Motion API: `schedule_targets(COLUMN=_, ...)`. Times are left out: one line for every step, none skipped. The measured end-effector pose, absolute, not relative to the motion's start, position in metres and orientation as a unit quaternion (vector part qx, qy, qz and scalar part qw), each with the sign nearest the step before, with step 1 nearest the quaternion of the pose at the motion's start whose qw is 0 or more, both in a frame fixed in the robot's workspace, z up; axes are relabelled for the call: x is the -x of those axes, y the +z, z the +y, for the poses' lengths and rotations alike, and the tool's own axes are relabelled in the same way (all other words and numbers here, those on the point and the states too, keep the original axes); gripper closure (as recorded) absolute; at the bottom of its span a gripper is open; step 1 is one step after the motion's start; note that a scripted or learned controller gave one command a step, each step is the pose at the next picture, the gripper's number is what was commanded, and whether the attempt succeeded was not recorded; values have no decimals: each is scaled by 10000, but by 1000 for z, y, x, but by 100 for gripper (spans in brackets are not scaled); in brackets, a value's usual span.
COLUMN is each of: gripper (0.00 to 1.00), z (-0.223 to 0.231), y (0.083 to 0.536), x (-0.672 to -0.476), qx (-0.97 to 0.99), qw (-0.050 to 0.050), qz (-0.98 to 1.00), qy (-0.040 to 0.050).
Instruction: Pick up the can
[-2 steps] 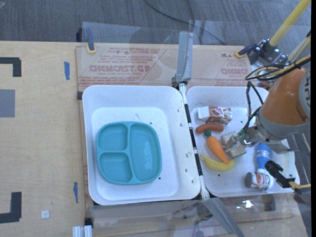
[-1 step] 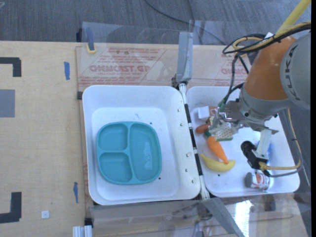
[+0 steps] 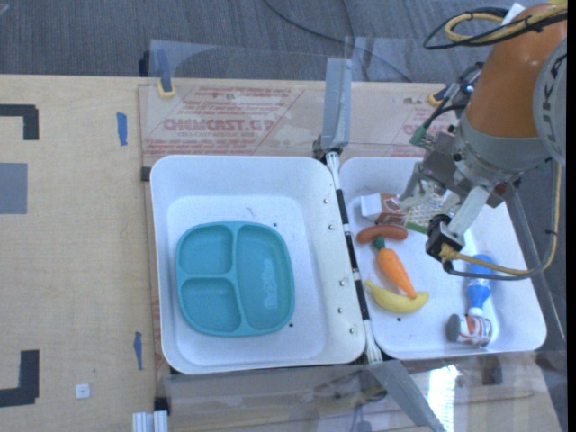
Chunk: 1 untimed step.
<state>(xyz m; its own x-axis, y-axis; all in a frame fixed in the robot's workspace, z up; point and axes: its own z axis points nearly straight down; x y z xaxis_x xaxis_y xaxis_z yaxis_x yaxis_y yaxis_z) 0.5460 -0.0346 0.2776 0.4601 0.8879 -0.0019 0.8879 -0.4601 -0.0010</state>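
Two shallow white bins side by side on the tabletop [image 3: 72, 241]. Left bin [image 3: 162, 241]: a teal divided plate [image 3: 236, 277], lying flat. Right bin [image 3: 423, 336]: the can [image 3: 470, 328] lies on its side in the near right corner, red-and-white label, grey end facing left, well apart from the gripper. Just beyond the can, a blue-and-white bottle [image 3: 480, 286], close enough that it may be touching. Toward the bin's left wall, from far to near: a small white block [image 3: 371, 206], a red sausage [image 3: 382, 234], a carrot [image 3: 394, 271], a banana [image 3: 396, 299]; carrot tip meets the banana. The gripper [image 3: 423, 192] hangs over the far part of the right bin, above a patterned packet [image 3: 409, 214]. Clenched or released, I cannot tell from here. Nothing visibly held.
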Motion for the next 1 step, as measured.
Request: schedule_targets(gripper=100, z=-65, y=239, x=-487, qx=-9181, qw=-20, qz=3964, qy=-27)
